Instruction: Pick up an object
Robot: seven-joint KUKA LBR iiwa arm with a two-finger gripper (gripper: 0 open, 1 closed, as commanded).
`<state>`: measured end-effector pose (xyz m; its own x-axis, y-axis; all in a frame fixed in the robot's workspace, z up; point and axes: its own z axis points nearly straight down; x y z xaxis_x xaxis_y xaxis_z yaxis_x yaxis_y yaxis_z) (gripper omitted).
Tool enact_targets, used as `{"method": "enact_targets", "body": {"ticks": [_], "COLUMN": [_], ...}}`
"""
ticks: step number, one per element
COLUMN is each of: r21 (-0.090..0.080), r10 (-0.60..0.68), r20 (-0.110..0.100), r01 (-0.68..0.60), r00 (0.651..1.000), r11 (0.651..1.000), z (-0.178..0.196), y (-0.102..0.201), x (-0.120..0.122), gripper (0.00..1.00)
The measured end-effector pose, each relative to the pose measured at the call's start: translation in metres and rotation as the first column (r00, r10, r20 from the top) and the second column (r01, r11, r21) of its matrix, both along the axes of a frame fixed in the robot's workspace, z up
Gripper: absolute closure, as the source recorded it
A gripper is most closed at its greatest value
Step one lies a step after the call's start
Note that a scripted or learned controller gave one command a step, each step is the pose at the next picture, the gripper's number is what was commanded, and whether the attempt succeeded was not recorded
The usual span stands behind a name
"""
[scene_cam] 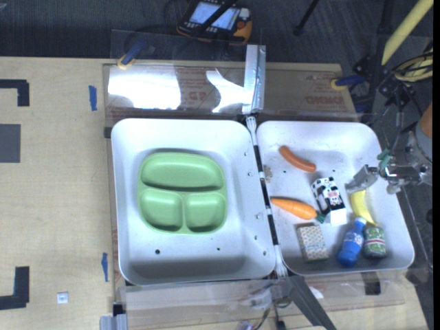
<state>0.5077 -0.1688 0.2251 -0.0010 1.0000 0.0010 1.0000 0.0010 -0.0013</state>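
- A grey robot arm reaches in from the right, its gripper [368,176] poised over the right-hand bin [357,135], above the upper end of a yellow banana [362,207]; nothing shows between the fingers, so by all appearances no object has been picked up yet.
- Whether the tool's fingers are apart or together cannot be told from this overhead angle (the metal parts blur into one pale shape against the white bin).
- The whole job appears to lie ahead: descend, close on one item, lift it clear. The banana, nearest the gripper, looks the likeliest candidate, though that is a judgement only.
- Count in the right-hand bin, seven loose items: one orange-red sausage [298,158] toward the back; one carrot [293,207] near the dividing edge; one black-and-white patterned carton [328,198] at the centre, just beside the carrot's tip; one banana; one blue bottle [351,242]; one small green-labelled can [375,242] just right of the bottle; one flat speckled packet [313,243] toward the front.
- Count in the left-hand bin [130,205]: one green three-compartment tray [183,190], sitting centrally, with nothing visible in its sections.
- Two white bins in all, side by side, touching along the middle seam.
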Motion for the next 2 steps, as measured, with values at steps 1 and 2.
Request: {"method": "enact_targets", "body": {"ticks": [1, 2], "r21": [-0.002, 0.011], "r10": [0.081, -0.023], "r20": [0.026, 0.011], "r01": [-0.081, 0.023], "r00": [0.996, 1.000], "r11": [0.997, 1.000], "z": [-0.1130, -0.1085], "y": [-0.0401, -0.0462], "x": [0.0076, 0.0147], "gripper": [0.00, 0.00]}}
